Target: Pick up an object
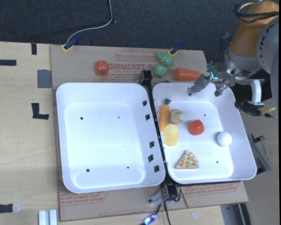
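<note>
The right bin (234,170) holds an orange carrot (164,116), a beige piece (175,116), a yellow lemon-like piece (171,134), a red tomato (195,127), a white egg (224,138) and a pizza slice (187,161). My gripper (207,87) hangs over the bin's far right corner, above and right of the tomato. Its two fingers (195,88) stand apart, open, with nothing between them.
The left bin (68,125) lies beside the right one. Behind the bins on the cardboard lie a red pepper (101,68), green vegetables (163,63) and another carrot (186,73). A cable (91,29) runs across the dark back.
</note>
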Robot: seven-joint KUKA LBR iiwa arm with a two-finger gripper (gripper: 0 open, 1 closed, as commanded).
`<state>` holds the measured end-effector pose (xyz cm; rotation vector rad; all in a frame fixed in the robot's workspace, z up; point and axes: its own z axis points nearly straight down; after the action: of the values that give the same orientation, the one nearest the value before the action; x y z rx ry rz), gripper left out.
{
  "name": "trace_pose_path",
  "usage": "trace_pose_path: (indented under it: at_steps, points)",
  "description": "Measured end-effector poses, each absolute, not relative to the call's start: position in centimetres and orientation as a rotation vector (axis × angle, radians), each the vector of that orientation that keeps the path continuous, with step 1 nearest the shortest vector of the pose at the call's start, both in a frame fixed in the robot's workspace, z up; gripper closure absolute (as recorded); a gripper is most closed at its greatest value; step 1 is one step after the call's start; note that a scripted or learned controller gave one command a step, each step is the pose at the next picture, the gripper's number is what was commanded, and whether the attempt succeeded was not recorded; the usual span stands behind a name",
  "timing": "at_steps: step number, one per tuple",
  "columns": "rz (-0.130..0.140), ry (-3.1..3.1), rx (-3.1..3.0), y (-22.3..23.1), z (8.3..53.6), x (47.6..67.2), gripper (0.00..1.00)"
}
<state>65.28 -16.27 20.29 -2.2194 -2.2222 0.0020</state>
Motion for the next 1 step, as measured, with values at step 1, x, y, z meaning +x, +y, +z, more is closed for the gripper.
trace_pose_path:
  at_steps: [1]
  points:
    - [0.007,-2.222,-2.211,-11.94,10.02,66.47,0.0]
